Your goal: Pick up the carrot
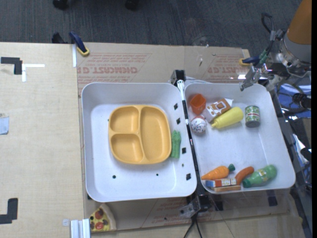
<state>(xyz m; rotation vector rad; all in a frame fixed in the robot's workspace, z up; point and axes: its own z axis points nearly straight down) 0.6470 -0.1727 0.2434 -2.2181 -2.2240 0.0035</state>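
Orange plastic carrot w/ green top (pixel 218 172) lies near front wall of right white bin (pixel 277 133), long axis roughly left-right, diagonally well away from two-finger gripper (pixel 255 74) at far-right corner, open/closed can't tell.

You have two white bins: the left bin (pixel 99 182) and the right bin (pixel 247 148). Far from the gripper (pixel 250 78), the left one holds one yellow plate (pixel 140 134) and one green pickle (pixel 176 144). Nearer it, you count one orange cup (pixel 197 103), one ball (pixel 198 126), one yellow bottle (pixel 228 118), one can (pixel 252 116), one green bottle (pixel 259 176), one small box (pixel 223 183) and two carrots (pixel 217 172) (pixel 243 174).
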